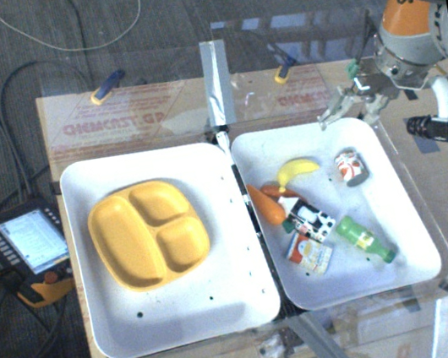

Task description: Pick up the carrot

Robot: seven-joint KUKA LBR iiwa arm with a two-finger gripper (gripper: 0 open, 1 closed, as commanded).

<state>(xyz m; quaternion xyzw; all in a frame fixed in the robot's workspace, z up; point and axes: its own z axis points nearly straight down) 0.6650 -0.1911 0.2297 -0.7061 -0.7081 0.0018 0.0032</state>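
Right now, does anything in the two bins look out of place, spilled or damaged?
Nothing looks spilled or broken. The right bin is crowded: the carrot lies at its left wall, touching the banana and a small carton. The yellow tray sits slightly turned in the left bin. The gripper hangs above the right bin's far edge.

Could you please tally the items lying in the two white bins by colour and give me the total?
Yellow: 2, the divided plate and the banana
Orange: 1, the carrot
Green: 1, the bottle
Red and white: 2, the can and the flat packet
Black and white: 1, the small box
Total: 7
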